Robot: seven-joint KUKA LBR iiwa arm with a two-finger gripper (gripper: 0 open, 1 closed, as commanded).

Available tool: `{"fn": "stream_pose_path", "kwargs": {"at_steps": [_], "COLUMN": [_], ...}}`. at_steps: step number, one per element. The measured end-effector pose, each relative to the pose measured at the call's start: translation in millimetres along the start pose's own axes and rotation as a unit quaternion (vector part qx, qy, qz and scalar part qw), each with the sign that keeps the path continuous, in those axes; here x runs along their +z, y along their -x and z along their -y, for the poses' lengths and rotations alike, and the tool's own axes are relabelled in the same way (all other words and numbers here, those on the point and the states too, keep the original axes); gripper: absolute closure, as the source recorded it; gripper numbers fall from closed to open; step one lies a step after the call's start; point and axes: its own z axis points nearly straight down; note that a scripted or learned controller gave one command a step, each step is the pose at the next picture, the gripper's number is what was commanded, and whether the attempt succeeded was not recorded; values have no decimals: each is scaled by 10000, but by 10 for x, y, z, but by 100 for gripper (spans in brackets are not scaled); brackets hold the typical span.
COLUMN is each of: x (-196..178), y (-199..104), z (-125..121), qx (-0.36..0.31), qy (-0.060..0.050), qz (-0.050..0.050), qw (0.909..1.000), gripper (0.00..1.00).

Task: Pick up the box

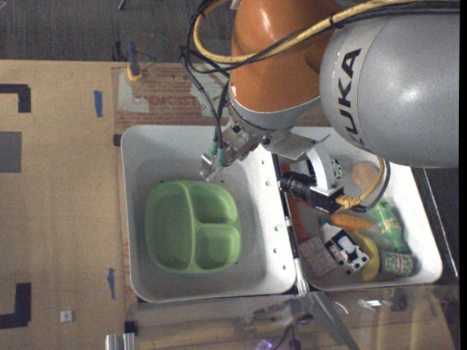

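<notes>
Gripper [212,168]: low over the left bin [139,217], just above the far edge of the green divided plate [193,226]; I cannot tell how the tool stands
Box [347,251]: black and white, lying in the right bin [430,254], near its front, among other items
Beside box: yellow banana [371,257], orange carrot [352,222], green bottle [387,228]
Arm [343,71]: over the right bin

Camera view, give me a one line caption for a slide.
KUKA arm's gripper hovers over the left bin above a green divided plate, while the right bin holds cluttered items.
</notes>
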Motion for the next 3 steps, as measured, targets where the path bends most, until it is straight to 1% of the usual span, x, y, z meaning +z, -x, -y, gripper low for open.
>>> {"fn": "stream_pose_path", "kwargs": {"at_steps": [1,3], "x": [789,574], "y": [-229,-220], "z": [-164,-190], "qx": [-584,-574], "qy": [-16,29], "qz": [-14,0], "qw": [9983,9983], "gripper": [100,100]}}
